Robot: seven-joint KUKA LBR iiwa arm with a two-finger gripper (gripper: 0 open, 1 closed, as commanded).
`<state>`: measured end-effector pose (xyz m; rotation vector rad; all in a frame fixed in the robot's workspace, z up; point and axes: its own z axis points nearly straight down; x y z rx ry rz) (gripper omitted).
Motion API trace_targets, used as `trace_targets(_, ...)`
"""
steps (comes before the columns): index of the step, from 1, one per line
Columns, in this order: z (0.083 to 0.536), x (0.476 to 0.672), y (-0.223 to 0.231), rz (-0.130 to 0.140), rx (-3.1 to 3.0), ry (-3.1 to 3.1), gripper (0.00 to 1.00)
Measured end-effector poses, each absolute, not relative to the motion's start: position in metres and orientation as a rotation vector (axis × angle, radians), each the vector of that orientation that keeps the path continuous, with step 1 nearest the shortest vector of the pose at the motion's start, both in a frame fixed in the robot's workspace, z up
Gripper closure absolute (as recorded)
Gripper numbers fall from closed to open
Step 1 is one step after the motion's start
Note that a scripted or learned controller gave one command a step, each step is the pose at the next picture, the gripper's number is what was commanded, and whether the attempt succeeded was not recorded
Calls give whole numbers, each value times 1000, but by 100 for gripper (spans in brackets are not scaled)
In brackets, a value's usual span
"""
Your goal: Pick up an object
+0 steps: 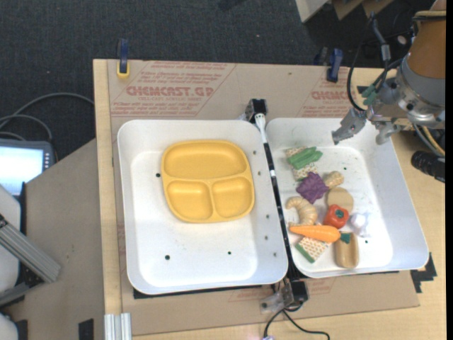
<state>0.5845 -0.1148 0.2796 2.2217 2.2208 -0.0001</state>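
Brown bench board [177,83] stencilled "CHEMCAST G.P" in red. Grey two-finger gripper [363,129] above right white bin [396,190]: jaws spread, nothing held.

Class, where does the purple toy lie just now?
The purple toy lies in the right white bin, below the green toy and left of the tan piece.

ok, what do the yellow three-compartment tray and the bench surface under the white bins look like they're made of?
Yellow three-compartment tray: looks like moulded plastic, matte to satin, with an even colour, rounded edges and soft highlights along the divider ridges. Bench surface: looks like a sheet covered in brown protective paper, flat and matte, with repeated red printed lettering; the sheet material under the paper cannot be told. Shallow white bins: likely thin formed plastic, smooth with rounded rims.
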Motion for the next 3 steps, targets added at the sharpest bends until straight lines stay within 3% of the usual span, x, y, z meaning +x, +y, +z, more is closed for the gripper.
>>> trace_targets(1, 152, 576, -113, -11, 2230, 2228, 0)
trace_targets(2, 84, 561, -100, 5, 2215, 2217, 0)
trace_targets(3, 98, 562, -102, 9, 2218, 2212, 100)
